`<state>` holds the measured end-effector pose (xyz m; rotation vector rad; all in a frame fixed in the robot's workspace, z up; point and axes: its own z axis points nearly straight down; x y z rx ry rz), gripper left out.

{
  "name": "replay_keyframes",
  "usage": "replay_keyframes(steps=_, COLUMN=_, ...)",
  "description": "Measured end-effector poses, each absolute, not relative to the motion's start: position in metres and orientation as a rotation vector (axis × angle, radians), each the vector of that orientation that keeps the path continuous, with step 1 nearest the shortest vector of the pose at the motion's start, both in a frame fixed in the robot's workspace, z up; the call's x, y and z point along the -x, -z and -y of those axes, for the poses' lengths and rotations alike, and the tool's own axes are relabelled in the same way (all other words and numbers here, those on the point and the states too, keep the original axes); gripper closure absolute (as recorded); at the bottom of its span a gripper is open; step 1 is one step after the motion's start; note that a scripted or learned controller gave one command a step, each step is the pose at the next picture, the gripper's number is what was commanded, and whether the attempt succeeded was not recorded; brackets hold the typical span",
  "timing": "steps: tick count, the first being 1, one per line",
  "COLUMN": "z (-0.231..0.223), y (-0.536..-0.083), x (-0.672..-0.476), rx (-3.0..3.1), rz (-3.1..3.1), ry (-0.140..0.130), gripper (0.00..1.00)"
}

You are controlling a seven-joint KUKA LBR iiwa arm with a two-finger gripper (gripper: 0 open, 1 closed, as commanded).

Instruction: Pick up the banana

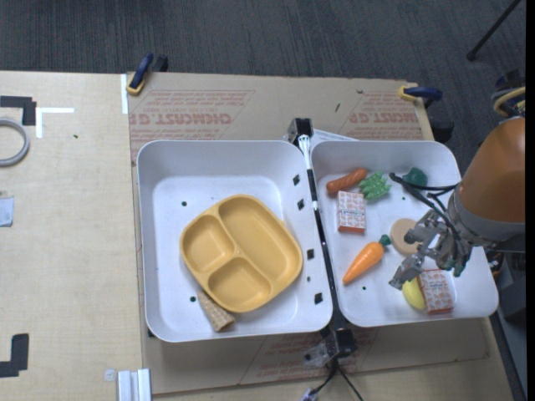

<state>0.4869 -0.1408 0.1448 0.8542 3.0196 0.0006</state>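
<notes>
Banana: yellow, small (half hidden), beside red-white box.

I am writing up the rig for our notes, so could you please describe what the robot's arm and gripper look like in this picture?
The arm enters from the right as a bulky rounded segment, orange on top with a grey band beneath. Black cables loop from it along the wrist. The two-finger gripper is a compact assembly of grey and silver metal parts with dark joints.

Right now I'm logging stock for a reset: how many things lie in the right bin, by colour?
Orange: 2, carrot and carrot
Green: 2, a leafy piece and a dark piece
Red-and-white: 2, box and box
Yellow: 1, banana
Tan: 1, disc
Total: 8
</notes>
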Motion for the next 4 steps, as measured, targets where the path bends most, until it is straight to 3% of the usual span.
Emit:
replay_keyframes(steps=1, z=0.134, y=-0.092, x=-0.478, rx=-0.449, rz=-3.108, ry=-0.001, gripper=0.0)
replay_keyframes(steps=2, z=0.135, y=-0.103, x=-0.48, rx=-0.453, rz=-3.103, ry=-0.001, gripper=1.0)
replay_keyframes(steps=3, z=0.184, y=-0.1, x=-0.478, rx=0.017, rz=-3.138, ry=0.0, gripper=1.0)
replay_keyframes(steps=4, z=0.184, y=-0.1, x=-0.478, rx=0.017, rz=-3.138, ry=0.0, gripper=0.0)
